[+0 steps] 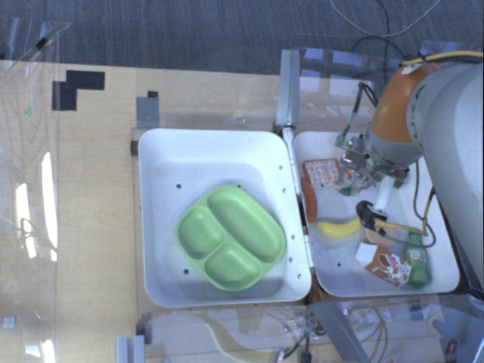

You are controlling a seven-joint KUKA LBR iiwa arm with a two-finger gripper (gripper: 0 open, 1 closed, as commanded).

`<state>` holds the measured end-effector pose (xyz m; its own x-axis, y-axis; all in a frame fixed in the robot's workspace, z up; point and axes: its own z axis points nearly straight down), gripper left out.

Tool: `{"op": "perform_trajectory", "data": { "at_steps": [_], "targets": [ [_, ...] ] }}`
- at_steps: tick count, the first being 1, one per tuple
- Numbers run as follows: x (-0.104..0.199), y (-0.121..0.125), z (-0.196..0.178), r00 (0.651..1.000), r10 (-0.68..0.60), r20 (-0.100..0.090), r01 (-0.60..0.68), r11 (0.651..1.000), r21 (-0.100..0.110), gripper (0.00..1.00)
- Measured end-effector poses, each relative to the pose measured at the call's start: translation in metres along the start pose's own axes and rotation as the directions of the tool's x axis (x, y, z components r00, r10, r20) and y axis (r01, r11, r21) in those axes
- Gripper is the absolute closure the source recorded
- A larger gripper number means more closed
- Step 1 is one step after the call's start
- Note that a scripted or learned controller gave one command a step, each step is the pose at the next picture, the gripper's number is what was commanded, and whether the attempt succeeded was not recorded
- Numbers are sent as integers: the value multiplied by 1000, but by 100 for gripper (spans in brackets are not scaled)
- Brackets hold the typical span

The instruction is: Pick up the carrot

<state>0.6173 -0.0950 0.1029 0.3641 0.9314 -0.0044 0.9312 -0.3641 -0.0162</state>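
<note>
Arm (446, 150): nearest the camera, a big grey body filling the right edge of the frame, with an orange band above the wrist at upper right.
Hand (361, 178): hanging below the wrist over the upper middle of the right bin; whether it is open or closed cannot be told from this angle, and nothing is seen held in it.
Right bin (333, 284): shallow and white, at lower right of the frame, crowded with small things.
Carrot (308, 203): a thin orange strip lying tight against the right bin's left wall, at mid-height of the frame, partly hidden by the rim.
Carrot's long axis: roughly up and down the frame, parallel to the wall.
Carrot from the hand: to the left and slightly lower, near but apart, with a box between them.
Box (321, 173): red and white, upper left of the right bin, just above the carrot.
Banana (338, 228): yellow, centre of the right bin, below the hand and right of the carrot.
Packets (393, 267): orange and green, lower right of the right bin.
Left bin (159, 157): white, centre of the frame.
Plate (231, 237): green, three sections, in the left bin.
Counter (76, 225): pale wood, left.
Likely difficulty: the wall leaves little room beside the carrot.
</note>
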Motion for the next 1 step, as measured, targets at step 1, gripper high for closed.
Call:
{"op": "perform_trajectory", "data": {
  "at_steps": [1],
  "targets": [
    [55,-13,-89,997,-79,-2,79,997,-10,100]
  ]
}}
